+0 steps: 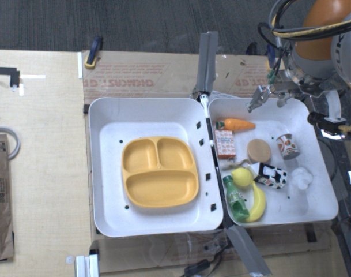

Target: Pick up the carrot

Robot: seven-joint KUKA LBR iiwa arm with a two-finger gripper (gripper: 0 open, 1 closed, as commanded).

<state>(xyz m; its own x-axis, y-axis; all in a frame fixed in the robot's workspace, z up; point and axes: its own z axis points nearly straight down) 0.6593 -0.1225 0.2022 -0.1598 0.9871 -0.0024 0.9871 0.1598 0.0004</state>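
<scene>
Nearest us in the right white bin [322, 209] we see a yellow banana [256, 203]. Farther back lies the tapered orange carrot [237, 124] (beside a small red-and-white carton [225, 143]). Beyond it, the metal two-finger gripper [260, 100] hovers at the rim, fingers narrowly parted, holding nothing.

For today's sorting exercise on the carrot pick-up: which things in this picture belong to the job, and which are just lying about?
Belongs to the job:
carrot, in the right bin
tool, above that bin's far edge

Just lying about:
yellow divided plate in the left bin
lemon
banana
green bottle
red carton
round wooden disc
small printed cup
</scene>
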